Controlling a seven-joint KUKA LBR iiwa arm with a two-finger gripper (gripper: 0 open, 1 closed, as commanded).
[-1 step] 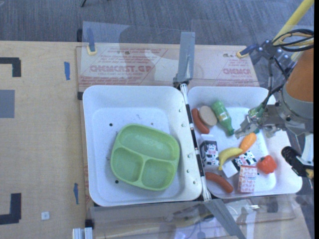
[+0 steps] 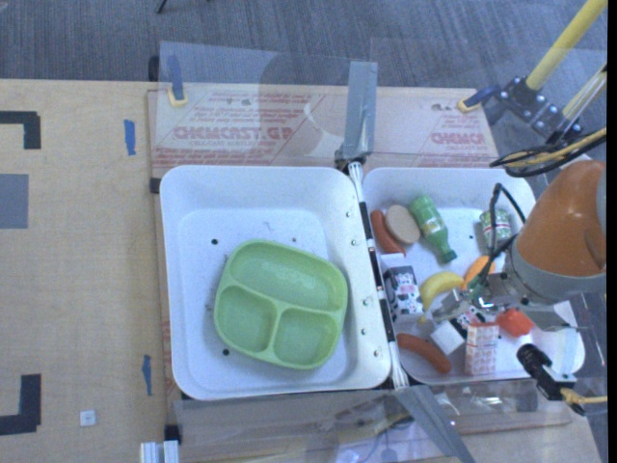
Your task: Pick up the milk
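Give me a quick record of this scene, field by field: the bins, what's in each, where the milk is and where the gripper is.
left bin: holds a green divided plate
right bin: holds a green bottle, a banana, two sausages, a small can, a black-and-white carton and other small items
milk: red-and-white carton, upright near the right bin's front edge
gripper: low over the right bin, just behind the milk, beside the banana
arm: reaches in from the right
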